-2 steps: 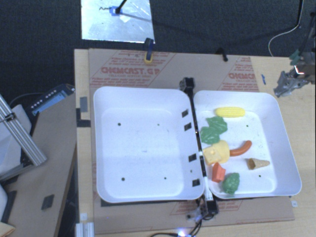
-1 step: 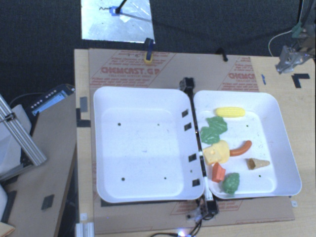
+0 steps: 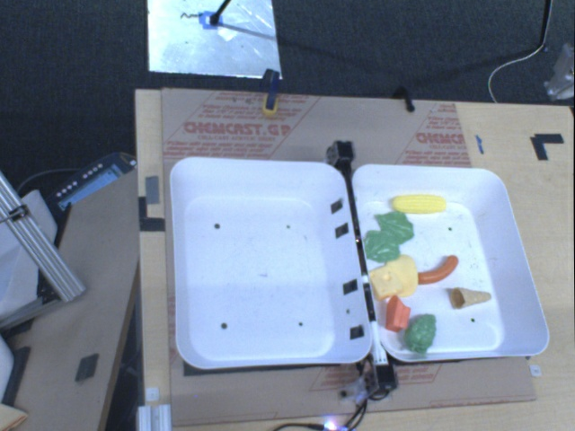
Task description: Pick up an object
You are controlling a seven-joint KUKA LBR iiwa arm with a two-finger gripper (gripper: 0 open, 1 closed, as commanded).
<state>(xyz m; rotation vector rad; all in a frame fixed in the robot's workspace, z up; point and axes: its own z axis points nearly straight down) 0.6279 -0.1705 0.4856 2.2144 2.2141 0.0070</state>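
Gripper: we cannot tell its state, so we plan the approach from the objects alone.

Arm approach: by the rig it reaches in from the right, so we judge the right bin (image 3: 517, 232) the natural target side.

Right bin contents: all the objects sit here, most of them crowded toward its left wall.

Sausage (image 3: 438, 270): red-orange, lying near the bin's middle, just right of the yellow block (image 3: 395, 278); we judge it a fair pick with clear floor on its far and near sides.

Cone (image 3: 470, 297): tan, lying on its side nearer us and well apart from the cluster; we rate it the easiest to reach, though its taper may slip between fingers.

Corn (image 3: 419, 205): yellow, lying across the far end of the bin, with open floor on its right; we would close across its short width.

Leafy green piece (image 3: 390, 235): flat and touching the yellow block, close to the left wall; we would avoid it.

Orange block (image 3: 396, 312) and broccoli (image 3: 420, 332): side by side at the near left corner, hemmed by the wall; we see a risk of knocking one while taking the other.

Left bin (image 3: 189, 241): a place to set things down, we judge, not to pick from.

Advice: we descend straight over an isolated object, fingers straddling its narrow axis.
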